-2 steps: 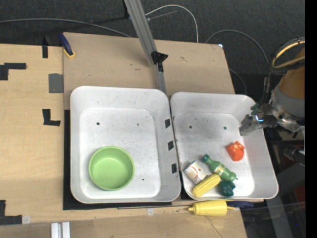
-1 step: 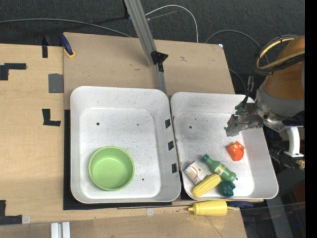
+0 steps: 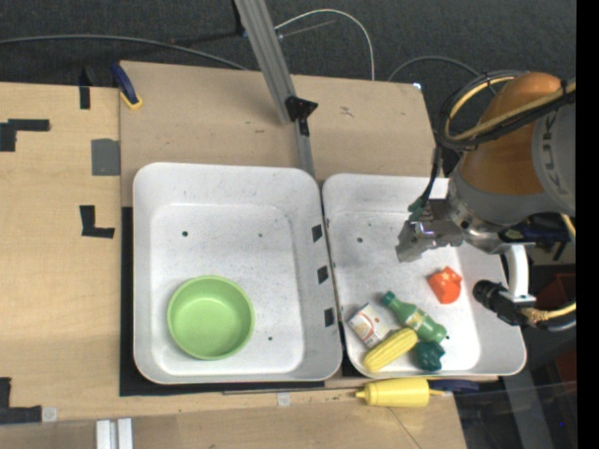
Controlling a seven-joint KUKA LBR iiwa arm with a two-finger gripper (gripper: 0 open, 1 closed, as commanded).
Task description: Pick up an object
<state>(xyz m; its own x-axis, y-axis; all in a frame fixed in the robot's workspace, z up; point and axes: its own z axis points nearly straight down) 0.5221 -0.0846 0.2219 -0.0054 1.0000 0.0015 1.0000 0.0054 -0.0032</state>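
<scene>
On the wooden worktop (image 3: 56,251) two white bins sat side by side. The left bin (image 3: 225,195) carried a green bowl (image 3: 211,317), upright, in its near-left corner. A grey pole (image 3: 267,45) slanted down from the top of the view to the seam between the bins.

The right bin (image 3: 374,213) held a cluster of small things along its near edge: a small white packet (image 3: 367,325), then a yellow corn cob (image 3: 390,349) lying at a slant just beside it, a green bottle (image 3: 415,318) lying on its side above the cob, and a dark green item (image 3: 429,355) touching the cob's right end. An orange piece (image 3: 445,284) lay a little apart, farther right and back. A yellow bottle (image 3: 397,393) lay outside the bin on the worktop, against its near rim.

The arm reached in from the right, and the jaws (image 3: 416,238) hung over the middle of the right bin, up and left of the orange piece. Nothing showed between them; whether they stood open or closed could not be told from this angle.
</scene>
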